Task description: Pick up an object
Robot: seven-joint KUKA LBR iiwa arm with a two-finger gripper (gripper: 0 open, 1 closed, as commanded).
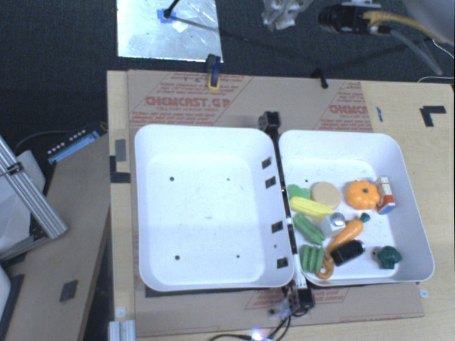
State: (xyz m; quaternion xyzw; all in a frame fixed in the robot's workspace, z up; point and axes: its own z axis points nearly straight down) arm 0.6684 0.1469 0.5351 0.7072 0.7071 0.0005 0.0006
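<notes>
The right white bin (398,155) holds several toy foods bunched in its near left part. Among them are a yellow corn cob (311,206), an orange pumpkin (361,194), a beige round piece (326,193), a carrot (346,233), a black block (348,253), a dark green broccoli (387,256), a small red and white can (385,195) and green pods (308,228). My gripper (283,9) hangs at the top of the camera view, beyond the far edge of the bench, well away from both bins and with nothing in it.
The left white bin (202,204) lies beside the right one, joined by a black hinge strip (279,204). A cardboard sheet (185,101) underlies both. A shiny metal plate (167,20) lies at the far left. Cables (384,20) run at the top right.
</notes>
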